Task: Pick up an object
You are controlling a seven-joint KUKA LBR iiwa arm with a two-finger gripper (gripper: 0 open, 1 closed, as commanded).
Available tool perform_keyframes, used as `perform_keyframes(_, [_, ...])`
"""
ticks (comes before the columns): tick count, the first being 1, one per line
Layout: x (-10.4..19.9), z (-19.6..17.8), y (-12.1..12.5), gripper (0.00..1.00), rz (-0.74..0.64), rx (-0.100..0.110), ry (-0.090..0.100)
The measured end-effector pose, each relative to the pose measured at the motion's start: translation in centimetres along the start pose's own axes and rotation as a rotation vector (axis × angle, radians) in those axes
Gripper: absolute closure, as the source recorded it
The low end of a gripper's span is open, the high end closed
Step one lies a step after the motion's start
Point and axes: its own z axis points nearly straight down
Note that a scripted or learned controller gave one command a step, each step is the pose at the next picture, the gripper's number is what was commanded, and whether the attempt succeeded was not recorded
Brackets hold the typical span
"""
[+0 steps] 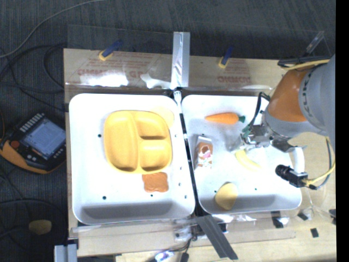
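Observation:
In the right bin (pixel 272 201) lie an orange carrot (pixel 222 118) near the back, a small carton with a red and white picture (pixel 204 152) by the left wall, a pale yellow banana-like piece (pixel 246 159) in the middle, and a tan rounded piece (pixel 226 195) at the front. My gripper (pixel 254 137) hangs low over the bin's right half, just above and right of the pale yellow piece and right of the carrot's green end. The grey and orange arm covers the bin's right rim.
The left bin (pixel 87 195) holds a yellow divided tray (pixel 137 140) and a flat orange-brown slice (pixel 155 182) in front of it. A metal divider (pixel 185 146) separates the bins. A handheld controller (pixel 35 141) lies on the floor at the left.

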Motion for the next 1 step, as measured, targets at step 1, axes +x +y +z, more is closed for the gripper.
perform_keyframes(1, [5.17, -9.65, 7.69, 1.00, -0.005, -0.001, 0.000])
